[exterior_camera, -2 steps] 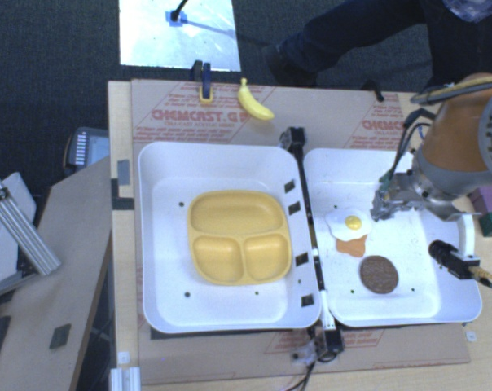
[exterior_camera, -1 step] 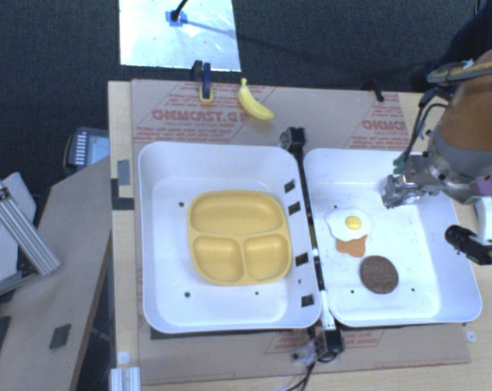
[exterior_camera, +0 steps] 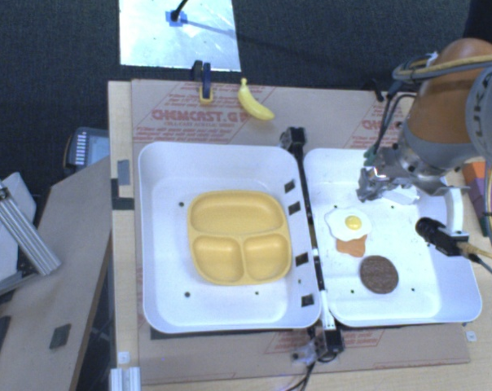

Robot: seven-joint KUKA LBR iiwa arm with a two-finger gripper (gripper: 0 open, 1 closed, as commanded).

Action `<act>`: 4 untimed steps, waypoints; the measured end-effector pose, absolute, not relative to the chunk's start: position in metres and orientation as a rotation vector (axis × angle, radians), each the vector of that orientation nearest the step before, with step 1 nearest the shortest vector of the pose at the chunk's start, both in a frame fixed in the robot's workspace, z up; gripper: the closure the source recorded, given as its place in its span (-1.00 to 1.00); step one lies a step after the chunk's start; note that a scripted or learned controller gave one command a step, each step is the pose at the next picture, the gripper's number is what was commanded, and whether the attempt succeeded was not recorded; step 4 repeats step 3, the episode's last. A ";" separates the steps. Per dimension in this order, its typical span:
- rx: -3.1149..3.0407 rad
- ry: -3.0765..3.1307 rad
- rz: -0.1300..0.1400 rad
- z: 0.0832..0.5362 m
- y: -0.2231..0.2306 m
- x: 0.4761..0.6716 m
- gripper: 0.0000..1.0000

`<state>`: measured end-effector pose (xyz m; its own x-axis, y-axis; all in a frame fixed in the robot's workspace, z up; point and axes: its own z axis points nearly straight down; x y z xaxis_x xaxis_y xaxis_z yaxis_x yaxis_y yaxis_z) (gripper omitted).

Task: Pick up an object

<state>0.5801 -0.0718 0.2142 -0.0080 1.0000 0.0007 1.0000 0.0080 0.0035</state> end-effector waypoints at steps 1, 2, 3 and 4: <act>2.210 2.230 0.006 0.221 -0.032 0.603 1.00; 2.211 2.230 0.004 0.213 0.022 0.623 1.00; 2.210 2.231 0.006 0.210 0.070 0.640 1.00; 2.210 2.231 0.006 0.210 0.070 0.640 1.00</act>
